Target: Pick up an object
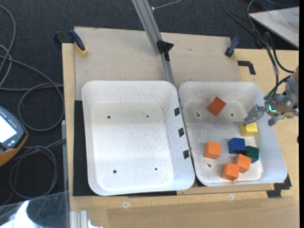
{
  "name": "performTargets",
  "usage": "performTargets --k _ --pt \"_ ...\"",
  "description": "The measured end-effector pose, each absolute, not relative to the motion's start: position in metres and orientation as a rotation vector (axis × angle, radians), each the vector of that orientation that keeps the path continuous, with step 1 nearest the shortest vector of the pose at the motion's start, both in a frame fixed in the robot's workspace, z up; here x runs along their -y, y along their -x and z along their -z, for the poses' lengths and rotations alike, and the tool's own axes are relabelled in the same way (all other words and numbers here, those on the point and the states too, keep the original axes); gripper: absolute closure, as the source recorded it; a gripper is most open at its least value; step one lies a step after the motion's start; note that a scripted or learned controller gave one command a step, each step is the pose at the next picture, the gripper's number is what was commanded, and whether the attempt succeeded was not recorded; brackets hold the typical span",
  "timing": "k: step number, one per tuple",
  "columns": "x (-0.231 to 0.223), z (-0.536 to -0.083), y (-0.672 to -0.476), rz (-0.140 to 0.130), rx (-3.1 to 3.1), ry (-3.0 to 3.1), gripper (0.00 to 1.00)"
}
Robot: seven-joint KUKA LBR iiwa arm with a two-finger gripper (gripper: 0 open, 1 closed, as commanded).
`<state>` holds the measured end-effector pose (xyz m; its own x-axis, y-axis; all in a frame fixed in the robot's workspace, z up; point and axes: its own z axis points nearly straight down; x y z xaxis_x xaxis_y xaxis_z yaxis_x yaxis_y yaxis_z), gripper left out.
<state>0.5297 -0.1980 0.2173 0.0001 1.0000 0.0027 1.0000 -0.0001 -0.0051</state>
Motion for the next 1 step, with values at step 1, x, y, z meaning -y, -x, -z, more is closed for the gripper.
performTargets --k 1 --pt "0.1977 -0.2193 -0.5304 0.001 2.221 2.219 0.0"
